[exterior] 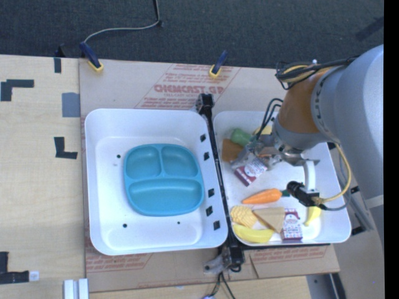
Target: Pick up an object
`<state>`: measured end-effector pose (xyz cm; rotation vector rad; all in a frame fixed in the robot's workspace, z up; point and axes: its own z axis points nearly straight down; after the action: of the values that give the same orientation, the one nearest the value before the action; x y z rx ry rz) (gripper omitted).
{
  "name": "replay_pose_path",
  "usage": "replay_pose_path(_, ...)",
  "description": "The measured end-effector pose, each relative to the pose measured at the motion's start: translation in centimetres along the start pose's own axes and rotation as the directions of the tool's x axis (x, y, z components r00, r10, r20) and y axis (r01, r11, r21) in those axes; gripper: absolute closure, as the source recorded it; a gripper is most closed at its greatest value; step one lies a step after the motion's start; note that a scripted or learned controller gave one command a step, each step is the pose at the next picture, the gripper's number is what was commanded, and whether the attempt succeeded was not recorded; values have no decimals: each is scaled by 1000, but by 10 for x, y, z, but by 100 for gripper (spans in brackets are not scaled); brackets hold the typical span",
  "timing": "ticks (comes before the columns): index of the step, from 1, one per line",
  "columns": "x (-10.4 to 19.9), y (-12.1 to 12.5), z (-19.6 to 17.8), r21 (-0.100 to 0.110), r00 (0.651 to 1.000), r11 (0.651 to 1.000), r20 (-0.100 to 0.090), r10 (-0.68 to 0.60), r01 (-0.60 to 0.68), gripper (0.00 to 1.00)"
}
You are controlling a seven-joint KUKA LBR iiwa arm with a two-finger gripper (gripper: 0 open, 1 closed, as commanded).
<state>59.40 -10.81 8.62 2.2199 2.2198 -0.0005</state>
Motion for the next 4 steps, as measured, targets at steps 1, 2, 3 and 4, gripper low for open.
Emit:
replay_pose_path(1,9,56,1,-1,1000,1000,-1,-2,2,0)
replay_pose_path(2,35,75,-99,0,1000,1000,-1,-2,2,0)
replay_pose_path(3,-28,53,-24,5,1000,1000,0,1,-1,0)
replay_pose_path(4,27,75,-99,1,1000,1000,-2,-2,2,0)
